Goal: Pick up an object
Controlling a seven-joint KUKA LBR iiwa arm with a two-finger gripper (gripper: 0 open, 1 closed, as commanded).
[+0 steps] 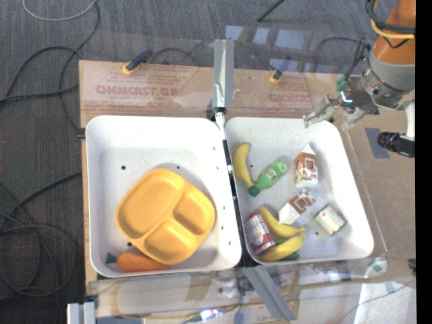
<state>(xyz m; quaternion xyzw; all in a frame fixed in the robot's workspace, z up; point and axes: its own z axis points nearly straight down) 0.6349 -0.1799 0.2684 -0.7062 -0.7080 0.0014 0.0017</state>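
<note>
Two white bins sit side by side on my bench, and everything I could pick lies low in them. In the right bin [351,181] I see a single banana [241,164] near the dividing wall, its long axis running roughly top to bottom of the view with a slight curve. Just beside it lies a green bottle [268,177], tilted, its cap end pointing down-left toward the banana's lower tip. Further right are two small cartons [305,168], a white box [329,220], a red can [257,231] and a pair of bananas [282,238] lying roughly crosswise near the bin's front, touching the can.

The left bin [101,181] holds a yellow divided tray [166,213], and an orange carrot [138,262] lying lengthwise along the front wall, partly tucked under the tray.

My gripper [324,113] hangs above the right bin's far right corner, well apart from every object. It holds nothing; I cannot tell how wide it stands.
</note>
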